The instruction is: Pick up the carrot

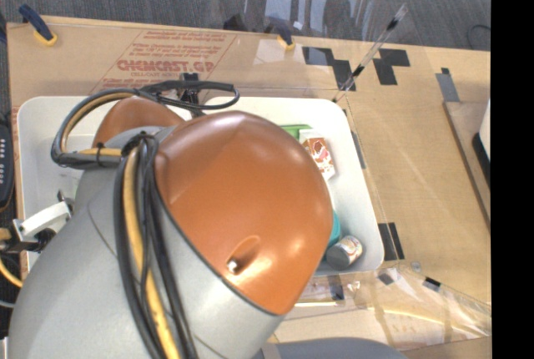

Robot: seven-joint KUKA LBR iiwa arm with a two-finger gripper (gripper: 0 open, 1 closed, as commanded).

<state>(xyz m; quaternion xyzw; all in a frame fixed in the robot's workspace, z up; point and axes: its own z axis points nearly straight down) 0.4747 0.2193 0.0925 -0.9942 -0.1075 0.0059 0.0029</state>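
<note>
1. The grey robot arm with its large orange domed band [250, 199] fills the middle and lower left of the camera view, very close to the lens, and covers most of the shallow white plastic bin [355, 182] beneath it.
2. Black and yellow cables [138, 207] run along the arm's left flank and loop over its top near the bin's far wall.
3. The pincer is hidden behind the arm's own body, so its opening and any load cannot be told.
4. No carrot can be made out; it may lie under the arm, but the view does not settle that.
5. At the bin's right side, just beside the orange band, a small red-and-white printed packet [321, 157] lies next to a green flat item [296, 132].
6. Lower down, near the bin's near-right corner, a grey rounded metallic object [344, 251] sits touching a teal piece [335, 225].
7. The brown cardboard-covered bench [417, 149] carries black tape marks and a clear plastic sheet [334, 40] beyond the bin.
</note>
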